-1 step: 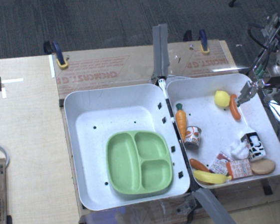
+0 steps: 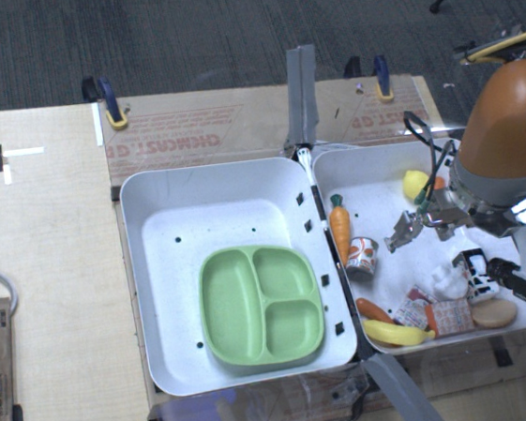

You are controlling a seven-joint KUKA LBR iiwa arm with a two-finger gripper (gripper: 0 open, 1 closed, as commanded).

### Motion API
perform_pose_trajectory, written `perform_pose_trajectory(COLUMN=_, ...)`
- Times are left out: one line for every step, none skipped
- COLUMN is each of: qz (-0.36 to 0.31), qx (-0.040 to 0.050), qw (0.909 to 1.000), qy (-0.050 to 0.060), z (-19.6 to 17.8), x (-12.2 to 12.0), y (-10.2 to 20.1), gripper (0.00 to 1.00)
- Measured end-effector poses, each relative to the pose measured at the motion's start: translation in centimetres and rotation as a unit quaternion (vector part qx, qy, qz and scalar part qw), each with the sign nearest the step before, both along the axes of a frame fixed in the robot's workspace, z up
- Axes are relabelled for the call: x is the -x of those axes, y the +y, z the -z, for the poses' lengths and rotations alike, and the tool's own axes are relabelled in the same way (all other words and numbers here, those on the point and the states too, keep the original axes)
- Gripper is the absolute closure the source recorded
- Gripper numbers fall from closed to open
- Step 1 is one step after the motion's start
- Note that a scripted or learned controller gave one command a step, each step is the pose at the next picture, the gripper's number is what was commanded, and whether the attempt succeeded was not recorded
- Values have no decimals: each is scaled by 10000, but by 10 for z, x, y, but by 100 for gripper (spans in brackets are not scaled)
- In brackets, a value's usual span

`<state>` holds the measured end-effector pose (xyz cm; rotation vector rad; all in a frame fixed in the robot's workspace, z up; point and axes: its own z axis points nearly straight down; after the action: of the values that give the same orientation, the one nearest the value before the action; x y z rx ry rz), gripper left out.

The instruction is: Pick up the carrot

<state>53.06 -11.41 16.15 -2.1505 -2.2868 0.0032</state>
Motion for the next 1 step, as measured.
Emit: perform_pose_trajectory(qz=-544, qx=-3, qw=9985, qy=-3, z=71, x=31, y=11, gripper=0)
